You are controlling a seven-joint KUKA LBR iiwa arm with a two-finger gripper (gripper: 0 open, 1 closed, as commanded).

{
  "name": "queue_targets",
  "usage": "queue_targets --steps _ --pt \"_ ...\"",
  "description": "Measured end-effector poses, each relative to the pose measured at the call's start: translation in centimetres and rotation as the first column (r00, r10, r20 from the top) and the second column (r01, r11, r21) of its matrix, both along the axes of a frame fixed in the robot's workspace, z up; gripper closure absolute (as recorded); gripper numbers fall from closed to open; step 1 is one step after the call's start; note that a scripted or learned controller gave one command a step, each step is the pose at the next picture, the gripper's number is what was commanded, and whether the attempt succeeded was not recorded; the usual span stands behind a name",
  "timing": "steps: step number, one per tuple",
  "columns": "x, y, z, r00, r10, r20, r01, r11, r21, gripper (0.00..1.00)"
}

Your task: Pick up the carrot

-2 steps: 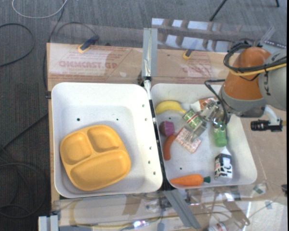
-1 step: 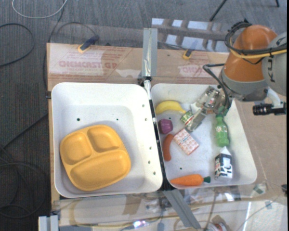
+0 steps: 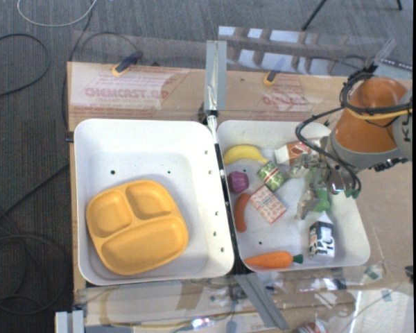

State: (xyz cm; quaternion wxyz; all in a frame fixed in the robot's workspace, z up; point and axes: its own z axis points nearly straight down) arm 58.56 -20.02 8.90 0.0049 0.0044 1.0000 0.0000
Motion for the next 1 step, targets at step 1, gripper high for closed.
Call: queue_targets --steps 1 --pt "5.58 -0.35 3.87 0.979 0.202 -0.008 -0.201 0.979 0.002 0.0"
